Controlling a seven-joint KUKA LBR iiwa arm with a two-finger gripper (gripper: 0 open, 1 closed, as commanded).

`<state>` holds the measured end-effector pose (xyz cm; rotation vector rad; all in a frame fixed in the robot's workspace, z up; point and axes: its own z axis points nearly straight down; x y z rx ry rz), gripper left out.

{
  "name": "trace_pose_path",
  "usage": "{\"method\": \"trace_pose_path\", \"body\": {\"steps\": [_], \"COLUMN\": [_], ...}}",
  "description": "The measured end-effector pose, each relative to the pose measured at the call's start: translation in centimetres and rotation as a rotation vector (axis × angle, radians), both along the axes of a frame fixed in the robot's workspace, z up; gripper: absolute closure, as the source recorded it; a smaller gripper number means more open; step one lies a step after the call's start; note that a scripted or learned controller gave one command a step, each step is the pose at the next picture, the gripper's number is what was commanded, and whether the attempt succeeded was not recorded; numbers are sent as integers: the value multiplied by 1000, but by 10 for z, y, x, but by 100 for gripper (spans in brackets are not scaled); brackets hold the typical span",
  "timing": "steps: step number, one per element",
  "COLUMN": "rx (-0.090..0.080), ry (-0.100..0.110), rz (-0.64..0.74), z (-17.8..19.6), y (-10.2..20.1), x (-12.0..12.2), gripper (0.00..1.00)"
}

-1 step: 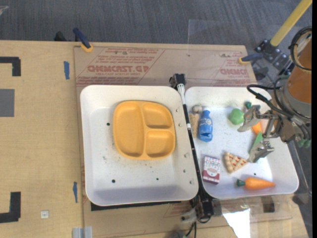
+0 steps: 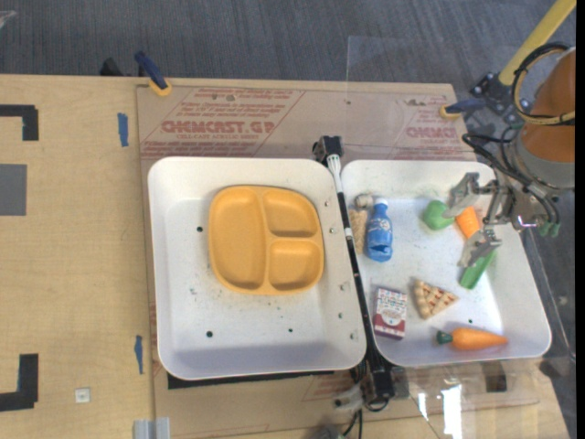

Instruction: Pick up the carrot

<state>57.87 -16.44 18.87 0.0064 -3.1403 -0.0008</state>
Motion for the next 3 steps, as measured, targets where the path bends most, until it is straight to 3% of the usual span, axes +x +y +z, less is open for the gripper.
{"method": "trace_pose_path", "body": {"steps": [1, 2, 3], "rx": [-1, -3, -3], "ry": [-10, -20, -13], "rz": [-165, -163, 370], "z": [-92, -79, -99], "y": [-26, -25, -59], "x": [38, 41, 16], "gripper": [0, 100, 100]}}
